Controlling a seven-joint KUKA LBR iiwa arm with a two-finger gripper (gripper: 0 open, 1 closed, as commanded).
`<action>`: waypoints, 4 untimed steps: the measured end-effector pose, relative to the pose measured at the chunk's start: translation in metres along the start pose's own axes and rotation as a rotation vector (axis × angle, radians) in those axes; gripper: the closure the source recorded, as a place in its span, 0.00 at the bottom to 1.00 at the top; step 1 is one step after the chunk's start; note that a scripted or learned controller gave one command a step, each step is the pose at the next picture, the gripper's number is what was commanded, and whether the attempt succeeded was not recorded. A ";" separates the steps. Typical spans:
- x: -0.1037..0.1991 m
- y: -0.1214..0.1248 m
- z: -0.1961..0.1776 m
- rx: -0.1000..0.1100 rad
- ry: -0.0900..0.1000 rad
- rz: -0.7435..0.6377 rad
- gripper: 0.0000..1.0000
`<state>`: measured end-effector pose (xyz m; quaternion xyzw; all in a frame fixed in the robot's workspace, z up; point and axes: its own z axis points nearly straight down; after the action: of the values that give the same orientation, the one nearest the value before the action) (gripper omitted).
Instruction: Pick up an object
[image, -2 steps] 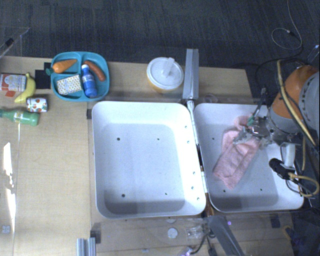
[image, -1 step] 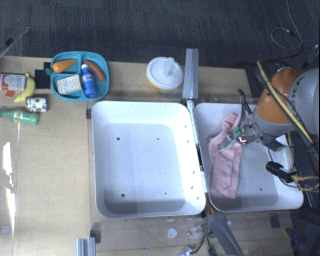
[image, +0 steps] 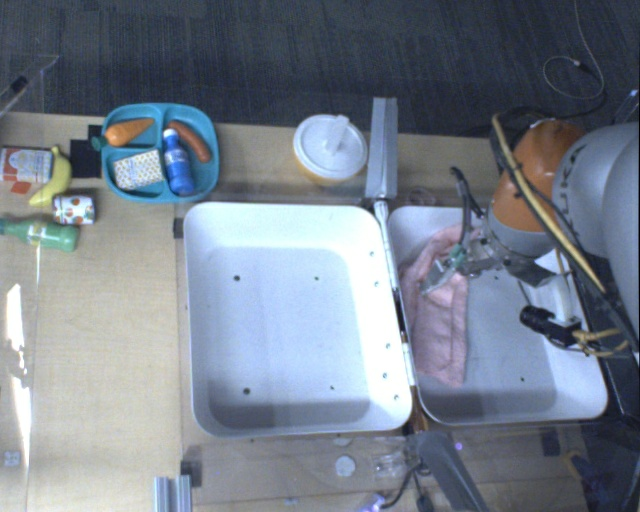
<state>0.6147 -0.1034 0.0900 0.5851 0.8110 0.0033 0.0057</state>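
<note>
Camera view shows the gripper (image: 447, 268) with fingers parted, low over the upper end of the pink cloth (image: 440, 320), which lies along the right bin's (image: 575, 400) left wall, its long axis running toward the near edge.

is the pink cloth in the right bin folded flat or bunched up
Bunched up. The soft pink cloth lies as a rumpled, creased strip along the left side of the right shallow white bin, its upper end beside the gripper.
</note>
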 end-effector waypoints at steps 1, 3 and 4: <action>-0.010 0.050 0.003 0.031 0.013 -0.007 0.00; 0.016 -0.019 0.000 -0.001 0.001 0.068 0.00; 0.022 -0.074 -0.002 0.000 0.001 0.311 0.00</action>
<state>0.5372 -0.1063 0.0910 0.7036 0.7105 0.0044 0.0049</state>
